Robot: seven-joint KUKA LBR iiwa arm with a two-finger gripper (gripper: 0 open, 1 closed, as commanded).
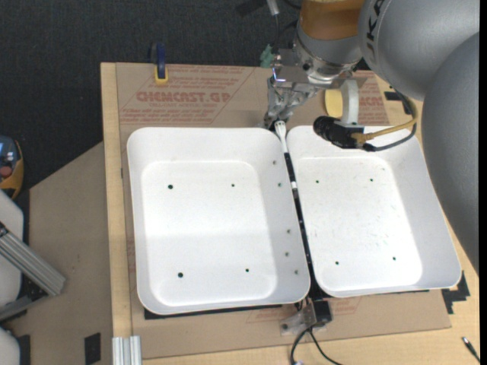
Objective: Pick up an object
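My gripper (277,119) hangs over the far end of the seam between the two white bins, just above their back rims. The left bin (144,204) and the right bin (426,226) lie side by side, and their floors show a few small dark dots. The grey arm with its orange band (329,6) comes in from the upper right and covers the back right corner of the right bin. I make out no loose object in the gripper.
The bins rest on a brown board (190,90) with red lettering. A blue and yellow clamp (159,61) grips its far edge, and a small clamp with a cable (308,318) sits at the near edge. A metal rail (30,263) lies at the left.
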